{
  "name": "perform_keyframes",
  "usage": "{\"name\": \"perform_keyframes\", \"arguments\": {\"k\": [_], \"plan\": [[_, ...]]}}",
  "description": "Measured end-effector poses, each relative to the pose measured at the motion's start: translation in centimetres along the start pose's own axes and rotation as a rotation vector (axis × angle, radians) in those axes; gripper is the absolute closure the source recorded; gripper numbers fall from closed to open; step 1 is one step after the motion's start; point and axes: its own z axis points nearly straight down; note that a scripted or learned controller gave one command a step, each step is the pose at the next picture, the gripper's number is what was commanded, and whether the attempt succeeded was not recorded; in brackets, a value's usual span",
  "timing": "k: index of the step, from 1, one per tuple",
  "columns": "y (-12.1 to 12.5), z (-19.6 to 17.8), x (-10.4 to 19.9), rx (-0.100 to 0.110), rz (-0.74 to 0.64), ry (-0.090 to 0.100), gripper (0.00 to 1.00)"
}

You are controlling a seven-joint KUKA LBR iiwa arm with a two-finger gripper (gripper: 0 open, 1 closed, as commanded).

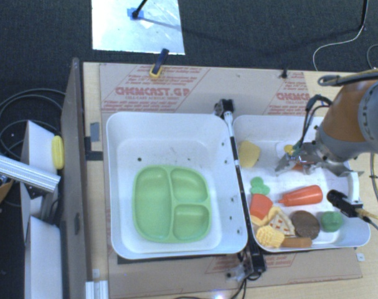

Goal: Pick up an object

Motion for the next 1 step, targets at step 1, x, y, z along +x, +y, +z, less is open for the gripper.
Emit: {"name": "perform_keyframes", "arguments": {"k": [1], "plan": [[9.08, -0.15, -0.92, -0.007, 0.000, -0.003, 0.00]]}}
